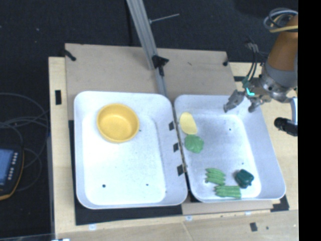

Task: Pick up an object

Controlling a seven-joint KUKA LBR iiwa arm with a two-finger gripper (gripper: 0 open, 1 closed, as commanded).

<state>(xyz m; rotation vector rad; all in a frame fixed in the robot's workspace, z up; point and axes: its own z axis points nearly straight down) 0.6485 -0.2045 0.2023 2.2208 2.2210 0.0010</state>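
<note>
My gripper [244, 104] hangs over the far right corner of the right bin [261, 149], its two fingers spread open with nothing between them. In that bin, a pale yellow object [188, 123] lies by the left wall, and a light green lump [194, 144] sits just below it. Near the front edge lie two green bean-like pieces [214, 174] [228, 191] and a dark green object [245, 177]. All of these are well apart from the gripper.
The left bin [125, 179] holds a yellow bowl [118, 122] at its far left. A grey metal pole [143, 26] slants down to the gap between the bins. A device with a screen [7, 167] sits off the bench at left.
</note>
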